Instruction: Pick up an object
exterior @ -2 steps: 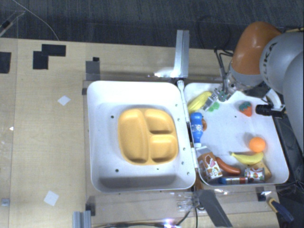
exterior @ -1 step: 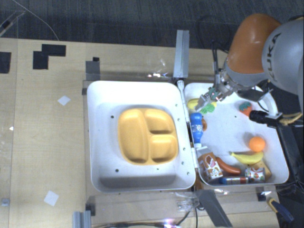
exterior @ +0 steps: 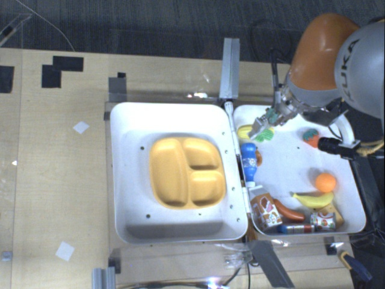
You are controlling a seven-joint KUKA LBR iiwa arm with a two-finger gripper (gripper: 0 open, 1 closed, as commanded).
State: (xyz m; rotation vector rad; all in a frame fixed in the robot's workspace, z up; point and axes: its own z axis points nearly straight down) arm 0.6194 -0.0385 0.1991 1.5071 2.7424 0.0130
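Note:
My gripper [exterior: 263,127] hangs over the back left corner of the right bin [exterior: 355,218], reaching down from the orange-banded wrist [exterior: 319,50]. Right at its tip lies a small green object [exterior: 265,136], with a yellow item [exterior: 244,131] just to the left by the bin wall. Whether the green object is gripped or only lying beneath the tip is unclear. A blue bottle [exterior: 248,162] lies along the bin's left wall, in front of the gripper.
The right bin also holds an orange ball [exterior: 325,182], a banana [exterior: 313,200], a small orange and green piece [exterior: 310,138], a sausage [exterior: 284,209], a brown can [exterior: 265,210] and a red marker [exterior: 295,227]. The left bin [exterior: 129,221] holds a yellow divided tray [exterior: 185,171].

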